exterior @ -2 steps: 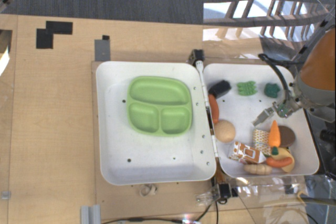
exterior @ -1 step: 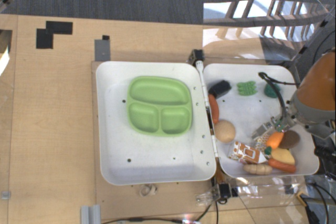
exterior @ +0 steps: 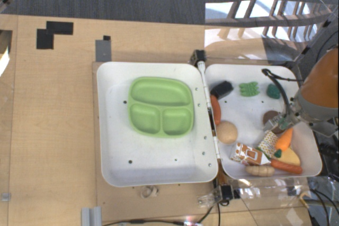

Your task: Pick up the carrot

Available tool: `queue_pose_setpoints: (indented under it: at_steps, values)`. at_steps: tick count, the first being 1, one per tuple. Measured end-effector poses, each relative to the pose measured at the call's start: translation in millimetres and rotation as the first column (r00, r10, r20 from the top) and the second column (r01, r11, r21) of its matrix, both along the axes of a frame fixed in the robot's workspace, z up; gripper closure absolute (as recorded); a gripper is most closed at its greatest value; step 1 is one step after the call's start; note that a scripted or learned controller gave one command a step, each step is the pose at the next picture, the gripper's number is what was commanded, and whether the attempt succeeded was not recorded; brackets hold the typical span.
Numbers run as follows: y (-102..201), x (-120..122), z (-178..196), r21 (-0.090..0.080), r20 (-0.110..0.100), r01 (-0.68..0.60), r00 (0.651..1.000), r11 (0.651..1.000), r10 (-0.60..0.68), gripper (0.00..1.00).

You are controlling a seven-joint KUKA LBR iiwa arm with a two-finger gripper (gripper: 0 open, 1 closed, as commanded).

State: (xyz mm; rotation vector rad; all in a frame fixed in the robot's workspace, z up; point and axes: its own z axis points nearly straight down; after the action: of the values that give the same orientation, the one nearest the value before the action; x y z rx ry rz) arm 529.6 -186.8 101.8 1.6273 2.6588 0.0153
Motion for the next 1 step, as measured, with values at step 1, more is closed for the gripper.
queue_pose_setpoints:
  at_steps: [1]
  values:
    - [0.0, -0.3, -0.5, 0.0, -0.001, 0.0, 1.0, 1.0, 0.0, 0.0]
